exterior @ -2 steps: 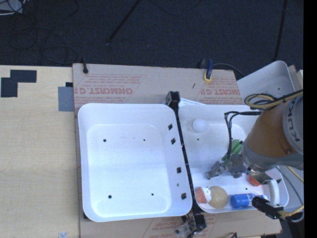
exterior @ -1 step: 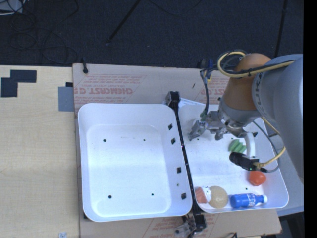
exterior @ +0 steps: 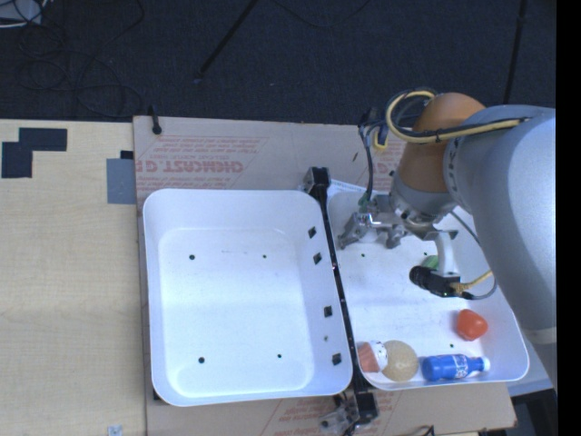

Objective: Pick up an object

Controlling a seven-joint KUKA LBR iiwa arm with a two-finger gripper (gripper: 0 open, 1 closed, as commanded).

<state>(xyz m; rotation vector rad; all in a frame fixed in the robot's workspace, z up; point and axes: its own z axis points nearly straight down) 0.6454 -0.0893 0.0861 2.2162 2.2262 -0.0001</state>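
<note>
My gripper (exterior: 372, 234) hangs over the far left part of the right bin (exterior: 508, 371), close to the divider between the bins. Its two metal fingers (exterior: 349, 236) stand spread apart, open, with nothing between them. A red-orange ball (exterior: 470, 323) lies at the bin's right side. Along the near wall lie a blue bottle (exterior: 454, 367) and a beige round object with an orange patch (exterior: 390, 360). All three are well nearer the front than the gripper and apart from it. A small green thing (exterior: 432, 262) peeks out beside a black part of the arm.
The left bin (exterior: 154, 243) sits next to the right one, their walls meeting at a black clipped seam (exterior: 329, 280). The grey arm with its orange band (exterior: 436, 143) covers the right bin's far right side. Cables (exterior: 408, 107) loop above the wrist.
</note>
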